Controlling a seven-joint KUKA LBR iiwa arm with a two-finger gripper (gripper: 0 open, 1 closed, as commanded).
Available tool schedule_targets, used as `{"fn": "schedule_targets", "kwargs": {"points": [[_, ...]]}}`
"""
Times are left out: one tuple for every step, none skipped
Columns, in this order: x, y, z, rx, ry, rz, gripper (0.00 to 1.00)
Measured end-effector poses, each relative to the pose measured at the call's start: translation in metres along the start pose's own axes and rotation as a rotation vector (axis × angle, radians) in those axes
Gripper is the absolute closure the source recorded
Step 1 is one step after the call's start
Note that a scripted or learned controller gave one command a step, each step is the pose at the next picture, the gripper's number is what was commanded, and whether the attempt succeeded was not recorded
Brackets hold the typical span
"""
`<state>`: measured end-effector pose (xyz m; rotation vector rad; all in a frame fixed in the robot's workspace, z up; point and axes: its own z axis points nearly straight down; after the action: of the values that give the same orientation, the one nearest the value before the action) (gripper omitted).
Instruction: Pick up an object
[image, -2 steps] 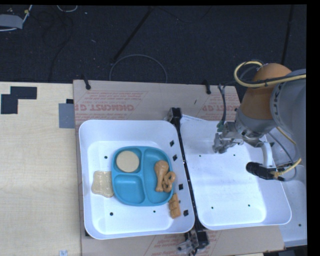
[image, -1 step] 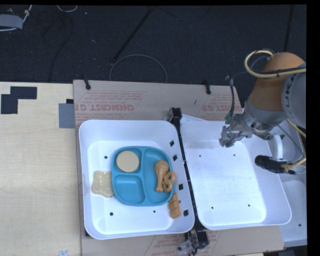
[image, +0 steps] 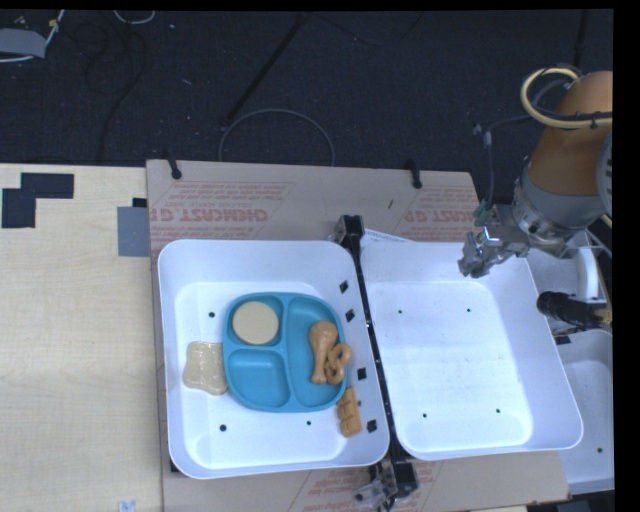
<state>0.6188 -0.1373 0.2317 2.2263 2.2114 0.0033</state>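
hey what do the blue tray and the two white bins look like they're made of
Blue tray: probably moulded plastic, smooth and uniform in colour, with rounded compartment walls. Left bin and right bin: likely thin formed plastic, smooth white with soft sheen and rounded rims. None is certain from look alone.

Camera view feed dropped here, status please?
Pincer over right bin's far edge. Blue tray, food pieces in left bin, untouched. Path clear.

Two shallow white plastic bins (image: 455, 440) sit mid-frame on printed brown cardboard (image: 300, 205); pale wooden benchtop (image: 70, 350) lower left, dark carpet (image: 300, 80) above.
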Motion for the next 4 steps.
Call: {"fn": "schedule_targets", "kwargs": {"points": [[-0.001, 0.001, -0.039, 0.001, 0.0, -0.007, 1.0], [0.046, -0.013, -0.042, 0.007, 0.003, -0.011, 1.0], [0.096, -0.028, -0.023, 0.01, 0.003, -0.01, 1.0], [0.144, -0.044, -0.008, 0.01, 0.003, -0.01, 1.0]]}}
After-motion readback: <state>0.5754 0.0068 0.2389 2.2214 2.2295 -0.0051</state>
